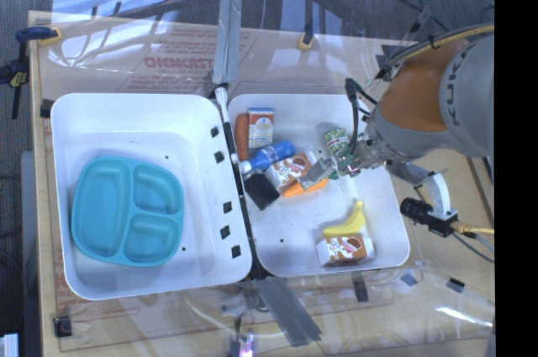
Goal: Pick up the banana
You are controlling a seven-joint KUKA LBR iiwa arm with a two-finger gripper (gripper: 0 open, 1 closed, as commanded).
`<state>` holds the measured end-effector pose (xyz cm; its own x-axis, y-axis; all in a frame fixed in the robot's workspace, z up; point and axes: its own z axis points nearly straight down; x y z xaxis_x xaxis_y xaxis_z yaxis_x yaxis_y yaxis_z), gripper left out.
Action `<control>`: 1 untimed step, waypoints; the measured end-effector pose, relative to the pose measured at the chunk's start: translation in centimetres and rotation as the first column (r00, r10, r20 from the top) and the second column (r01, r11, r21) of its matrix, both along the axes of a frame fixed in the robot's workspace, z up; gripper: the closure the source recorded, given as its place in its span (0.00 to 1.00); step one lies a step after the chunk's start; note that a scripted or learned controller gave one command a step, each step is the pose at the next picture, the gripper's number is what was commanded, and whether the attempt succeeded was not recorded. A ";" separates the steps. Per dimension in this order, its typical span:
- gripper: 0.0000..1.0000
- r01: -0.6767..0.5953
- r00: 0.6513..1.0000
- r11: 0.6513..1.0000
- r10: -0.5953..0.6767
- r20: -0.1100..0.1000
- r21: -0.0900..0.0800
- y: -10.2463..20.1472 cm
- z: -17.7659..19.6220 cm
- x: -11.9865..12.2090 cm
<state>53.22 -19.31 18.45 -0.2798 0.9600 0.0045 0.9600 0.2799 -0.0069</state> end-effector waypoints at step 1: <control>0.00 -0.080 0.997 0.997 0.080 0.003 0.000 -1.7 2.7 -5.2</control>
<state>47.98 -21.00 21.17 -0.3561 0.9344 0.0033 0.9344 0.3561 -0.0043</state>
